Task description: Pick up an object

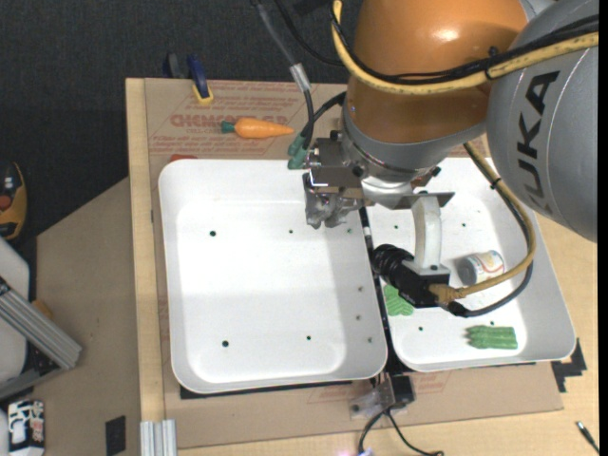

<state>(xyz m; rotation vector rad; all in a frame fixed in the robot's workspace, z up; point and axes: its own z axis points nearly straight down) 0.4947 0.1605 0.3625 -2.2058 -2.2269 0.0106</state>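
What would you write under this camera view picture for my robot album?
Robot arm reaching over two white bins, with green toys and a small can in the right bin.

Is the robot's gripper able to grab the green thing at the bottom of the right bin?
Probably yes. The green thing lies alone on the right bin's floor, nothing over it. The gripper hangs above the bins' dividing edge.

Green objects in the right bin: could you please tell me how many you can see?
2: a green block near the right bin's front edge, and a green piece by its left wall, partly covered by the arm; more may be hidden.
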